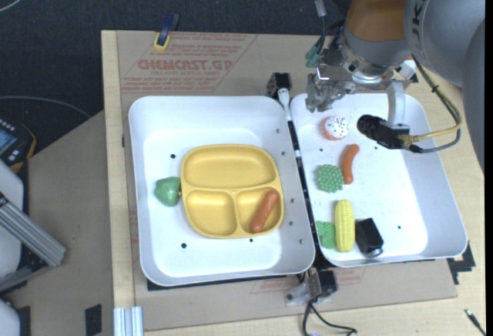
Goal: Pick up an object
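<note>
Lying nearest in the right bin (431,196) are a corn cob (344,224), broccoli (330,178) and sausage (350,162); beyond them the hand (323,95) hovers at that bin's far left corner, near a speckled ball (336,127). Descending here risks striking the rim. I cannot tell its grip state.

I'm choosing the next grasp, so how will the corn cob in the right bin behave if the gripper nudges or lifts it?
The corn cob looks like rigid toy plastic, probably light. Its rounded length suggests it may roll sideways when nudged. Its bumpy surface should help grip somewhat.
</note>
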